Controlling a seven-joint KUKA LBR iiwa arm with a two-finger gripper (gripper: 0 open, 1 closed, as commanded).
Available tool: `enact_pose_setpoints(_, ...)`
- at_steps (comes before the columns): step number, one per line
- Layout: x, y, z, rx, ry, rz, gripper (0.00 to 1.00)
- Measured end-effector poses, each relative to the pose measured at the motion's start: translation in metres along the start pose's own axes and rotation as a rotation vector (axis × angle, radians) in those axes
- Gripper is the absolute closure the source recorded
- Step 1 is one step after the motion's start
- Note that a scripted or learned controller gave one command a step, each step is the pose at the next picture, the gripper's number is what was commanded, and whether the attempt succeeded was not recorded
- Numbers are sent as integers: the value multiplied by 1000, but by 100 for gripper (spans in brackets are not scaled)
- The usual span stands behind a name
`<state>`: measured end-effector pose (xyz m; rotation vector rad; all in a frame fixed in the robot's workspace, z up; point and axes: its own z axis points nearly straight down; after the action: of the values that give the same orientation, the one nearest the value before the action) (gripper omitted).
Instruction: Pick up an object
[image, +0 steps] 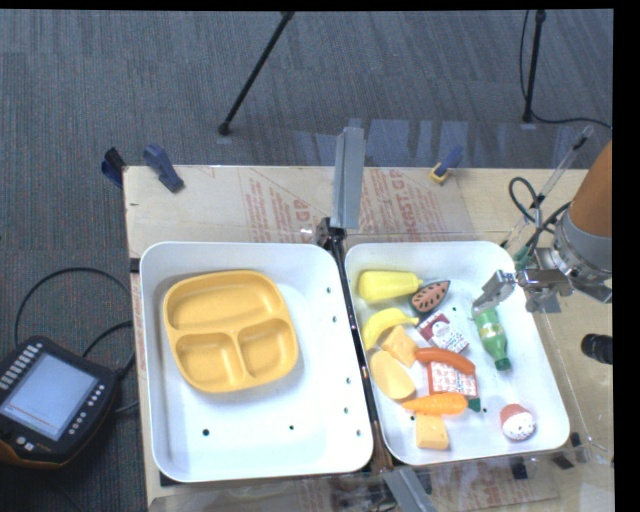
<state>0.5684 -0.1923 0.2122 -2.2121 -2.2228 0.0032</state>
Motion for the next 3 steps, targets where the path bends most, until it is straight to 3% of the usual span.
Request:
enact_pose_setpoints(1, -15, 33, 120, -11, 3, 47, 0)
enact_pose_setpoints(2, -15, 36, 110, -14, 3, 43, 100)
enact_pose_setpoints(3, -20, 39, 120, -12, -1, 200, 100)
